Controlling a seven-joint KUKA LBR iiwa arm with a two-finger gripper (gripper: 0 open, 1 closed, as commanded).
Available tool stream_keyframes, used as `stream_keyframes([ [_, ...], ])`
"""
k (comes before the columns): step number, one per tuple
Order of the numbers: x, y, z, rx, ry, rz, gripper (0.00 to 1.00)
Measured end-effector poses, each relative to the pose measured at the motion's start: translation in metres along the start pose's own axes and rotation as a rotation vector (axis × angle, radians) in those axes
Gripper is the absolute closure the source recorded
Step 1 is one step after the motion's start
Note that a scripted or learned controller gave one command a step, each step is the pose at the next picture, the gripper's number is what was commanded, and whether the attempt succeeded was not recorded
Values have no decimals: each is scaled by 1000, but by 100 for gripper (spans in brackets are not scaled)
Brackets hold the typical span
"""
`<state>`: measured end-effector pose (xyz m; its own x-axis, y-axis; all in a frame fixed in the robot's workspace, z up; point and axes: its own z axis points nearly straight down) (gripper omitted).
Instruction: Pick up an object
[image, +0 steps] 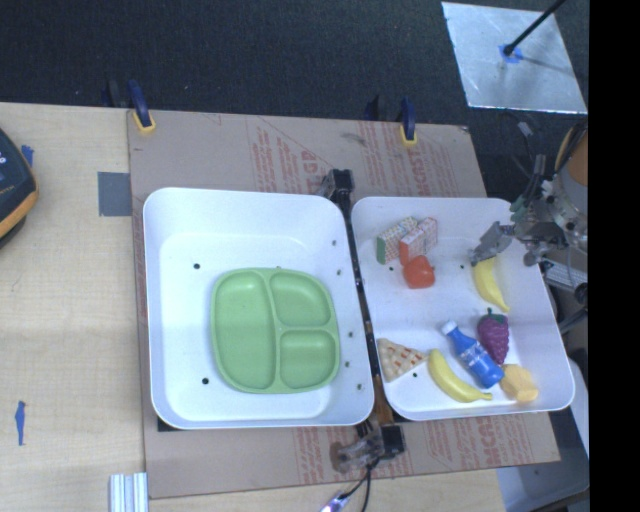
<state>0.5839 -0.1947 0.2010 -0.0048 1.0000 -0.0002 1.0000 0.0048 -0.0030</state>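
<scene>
My gripper (512, 247) hangs over the upper right part of the right bin (452, 222), with its two dark fingers spread open and nothing between them. Just below it lies a small yellow banana (490, 283). Further left are a red and white box (408, 237) and a red pepper-like toy (419, 271). Toward the bin's front lie purple grapes (494, 335), a blue bottle (472, 355), a larger banana (455, 378), a yellow-orange fruit (520, 383) and a pizza slice (400, 357).
The left bin (180, 225) holds a green divided plate (274, 328). Both bins rest on a cardboard sheet (250, 150) clamped to the wooden bench. The bins' rims meet along a central divide (352, 300).
</scene>
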Motion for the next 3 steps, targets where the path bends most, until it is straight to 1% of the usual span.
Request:
stream_keyframes([
  [1,65,60,81,2,1,-1,0],
  [2,86,-5,110,2,0,1,0],
  [3,85,-5,99,3,-2,-3,100],
])
